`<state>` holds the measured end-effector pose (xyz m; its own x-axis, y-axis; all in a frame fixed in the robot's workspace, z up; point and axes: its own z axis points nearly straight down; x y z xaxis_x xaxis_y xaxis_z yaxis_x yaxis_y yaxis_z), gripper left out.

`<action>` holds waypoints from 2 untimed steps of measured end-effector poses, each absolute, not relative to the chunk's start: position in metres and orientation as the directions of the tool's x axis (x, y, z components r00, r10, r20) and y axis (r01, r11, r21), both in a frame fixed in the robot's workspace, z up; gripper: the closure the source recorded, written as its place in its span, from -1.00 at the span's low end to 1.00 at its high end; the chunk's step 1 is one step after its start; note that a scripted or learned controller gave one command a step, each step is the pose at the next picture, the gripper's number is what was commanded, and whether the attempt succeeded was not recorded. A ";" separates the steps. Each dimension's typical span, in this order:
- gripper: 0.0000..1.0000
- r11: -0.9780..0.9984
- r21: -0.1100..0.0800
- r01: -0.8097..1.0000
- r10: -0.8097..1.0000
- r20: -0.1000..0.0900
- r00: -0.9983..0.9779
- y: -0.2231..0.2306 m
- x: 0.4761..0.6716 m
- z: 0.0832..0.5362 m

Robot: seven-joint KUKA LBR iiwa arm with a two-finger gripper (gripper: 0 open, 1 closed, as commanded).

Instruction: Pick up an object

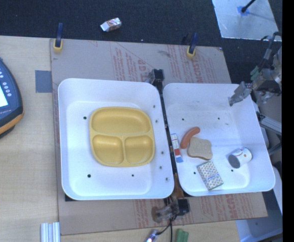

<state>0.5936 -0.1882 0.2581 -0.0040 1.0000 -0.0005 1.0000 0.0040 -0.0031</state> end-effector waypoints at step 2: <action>-1.00 0.007 -0.005 1.000 1.000 -0.001 -0.007 -0.095 0.576 0.123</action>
